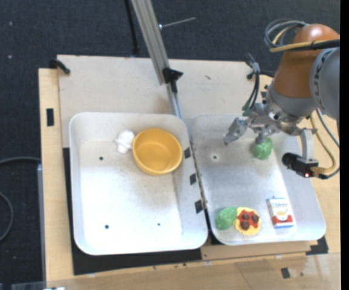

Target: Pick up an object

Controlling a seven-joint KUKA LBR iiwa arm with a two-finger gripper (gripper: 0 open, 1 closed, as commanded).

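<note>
The gripper (254, 130) hung just above the green ball (262, 149); whether it gripped anything, I couldn't tell. The ball looked light and soft, probably best pinched across its middle.

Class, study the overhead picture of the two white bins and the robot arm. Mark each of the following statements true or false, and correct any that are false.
1. The yellow bowl sits in the left bin. True.
2. The small carton lies in the left bin. False: it lies in the right bin, near its front right corner.
3. A white crumpled object lies right beside the bowl. True.
4. The gripper hovers over the left bin. False: it is over the right bin.
5. A green object lies next to the pizza toy. True.
</note>
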